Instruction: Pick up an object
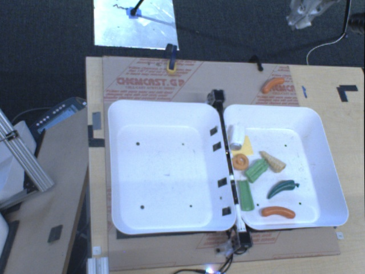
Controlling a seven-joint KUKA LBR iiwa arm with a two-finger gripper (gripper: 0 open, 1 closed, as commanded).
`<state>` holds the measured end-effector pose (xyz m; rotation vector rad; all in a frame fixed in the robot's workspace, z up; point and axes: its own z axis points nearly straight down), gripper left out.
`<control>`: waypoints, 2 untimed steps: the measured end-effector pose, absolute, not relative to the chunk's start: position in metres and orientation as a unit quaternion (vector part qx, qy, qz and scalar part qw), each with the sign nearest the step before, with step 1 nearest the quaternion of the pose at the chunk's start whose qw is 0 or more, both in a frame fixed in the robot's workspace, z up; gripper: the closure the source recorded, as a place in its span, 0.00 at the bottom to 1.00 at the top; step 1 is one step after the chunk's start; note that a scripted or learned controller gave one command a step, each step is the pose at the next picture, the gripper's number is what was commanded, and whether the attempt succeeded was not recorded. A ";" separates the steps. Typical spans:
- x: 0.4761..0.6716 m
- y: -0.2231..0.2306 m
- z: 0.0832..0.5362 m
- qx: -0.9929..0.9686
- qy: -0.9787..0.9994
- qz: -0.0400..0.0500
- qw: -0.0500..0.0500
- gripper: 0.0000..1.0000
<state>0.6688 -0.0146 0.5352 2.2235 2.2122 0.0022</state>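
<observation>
So the gripper [300,11] is way up at the top right, hanging over the dark floor well beyond the right bin [326,153]. It's a pale blur up there, and I honestly can't tell how its jaws stand. Nothing visible between them.

All the pickable stuff sits in the right bin, mostly toward its left wall: a white cylinder [234,135] on a yellow wedge [244,145], an orange ring [240,162], a light green piece [256,170], a tan cone [273,162], a green stick [245,194], a dark green pepper [282,187], and an orange sausage [278,212] near the front. Another orange sausage [273,85] lies on the cardboard just behind the right bin.
</observation>
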 end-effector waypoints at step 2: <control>0.667 -0.087 0.535 0.712 0.702 -0.001 0.003 1.00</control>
